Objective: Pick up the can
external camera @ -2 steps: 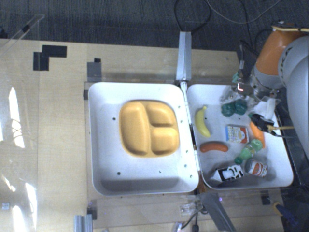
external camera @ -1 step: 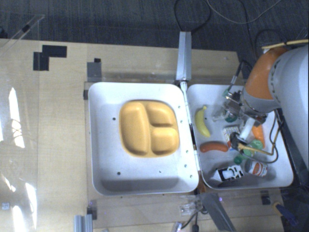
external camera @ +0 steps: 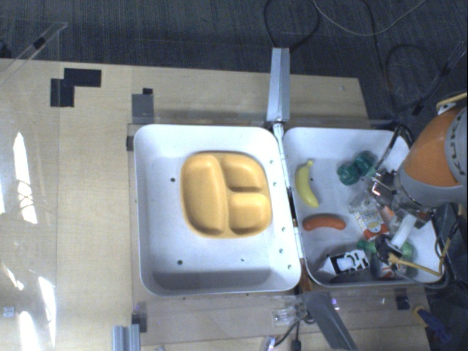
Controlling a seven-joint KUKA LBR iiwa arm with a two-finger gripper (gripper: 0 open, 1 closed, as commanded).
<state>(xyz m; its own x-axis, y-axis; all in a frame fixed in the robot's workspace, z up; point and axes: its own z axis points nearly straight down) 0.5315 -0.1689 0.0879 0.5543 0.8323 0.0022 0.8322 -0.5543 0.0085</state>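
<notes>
The gripper (external camera: 381, 186) hangs low over the right bin (external camera: 327, 140), close to the side where the arm comes in. I cannot tell if it is open or closed, because it is small and mixed in with a heap of little things (external camera: 371, 218) just under it. Nothing can be seen held in it. I think the can (external camera: 349, 262) is the dark thing with white marks lying on its side. It is in front of the gripper, by the bin's near wall and apart from it. It lies flat, so it may roll if bumped. A red sausage (external camera: 323, 223) lies between the gripper and the can, a bit further out. A banana (external camera: 308, 184) is well past the gripper, by the wall between the bins. A teal toy (external camera: 356, 168) sits just beside the gripper. Far beyond, a yellow tray (external camera: 225, 194) sits in the left bin (external camera: 146, 218). The gripper would need to go toward the near wall to reach the can.
</notes>
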